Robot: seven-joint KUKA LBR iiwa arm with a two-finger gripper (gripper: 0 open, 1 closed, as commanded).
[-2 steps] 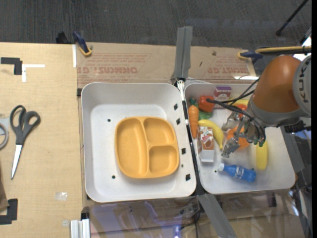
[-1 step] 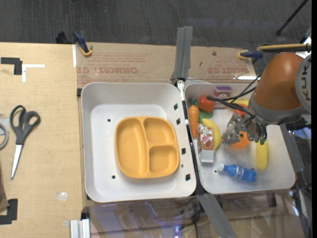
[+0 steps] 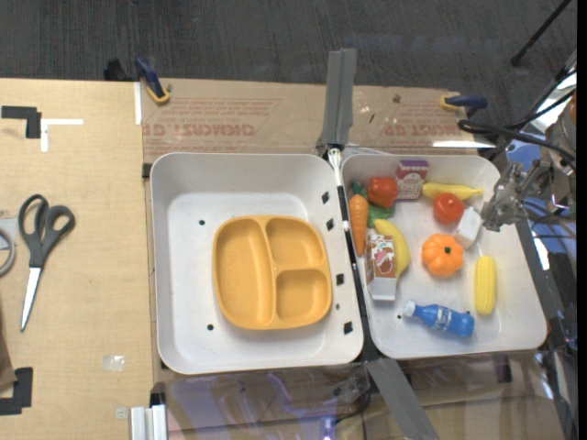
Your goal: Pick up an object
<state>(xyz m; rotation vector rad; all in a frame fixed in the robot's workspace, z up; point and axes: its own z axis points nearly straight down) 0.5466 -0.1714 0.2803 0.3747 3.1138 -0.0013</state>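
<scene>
The right bin (image 3: 514, 333) holds several toy foods. Among them are an orange pumpkin (image 3: 442, 255), a yellow corn cob (image 3: 484, 284), a blue bottle (image 3: 442, 319) lying on its side, a red apple (image 3: 448, 208), a red pepper (image 3: 383, 191), a banana (image 3: 396, 247), a carrot (image 3: 358, 216) and a small purple-topped carton (image 3: 412, 178). My gripper (image 3: 500, 206) hangs at the bin's right side, just right of the apple. It is above a small white block (image 3: 469, 227), and I see nothing held in it.
A yellow divided plate (image 3: 273, 271) lies in the left bin (image 3: 174, 246). Scissors (image 3: 37, 246) rest on the wooden bench at far left. Blue clamps (image 3: 151, 79) pin cardboard behind the bins. Cables and frame parts crowd the right edge.
</scene>
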